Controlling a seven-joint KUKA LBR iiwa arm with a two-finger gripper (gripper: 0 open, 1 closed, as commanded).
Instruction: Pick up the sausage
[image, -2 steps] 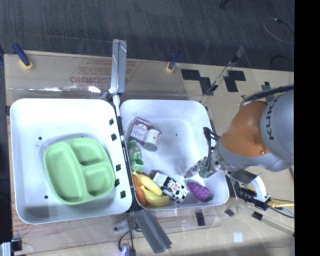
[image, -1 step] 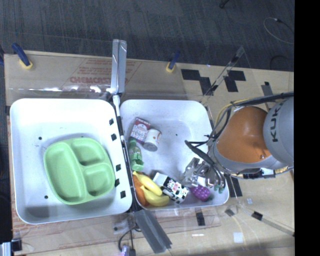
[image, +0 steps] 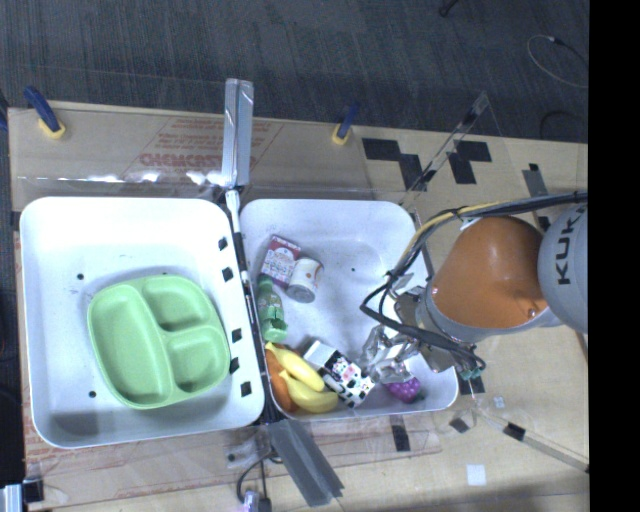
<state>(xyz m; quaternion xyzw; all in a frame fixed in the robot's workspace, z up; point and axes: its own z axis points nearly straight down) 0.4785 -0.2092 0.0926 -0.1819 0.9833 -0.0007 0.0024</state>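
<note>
You have open floor in the right bin (image: 340, 215) from twelve to three o'clock. Its left and lower parts are crowded: a can (image: 303, 279) and packet (image: 281, 256) at ten, a green bottle (image: 269, 308) at nine, a banana (image: 303, 378) and spotted block (image: 347, 378) at six. The arm (image: 490, 275) blocks four. In the left bin (image: 40, 300), a green tray (image: 160, 340) takes the centre.
</note>
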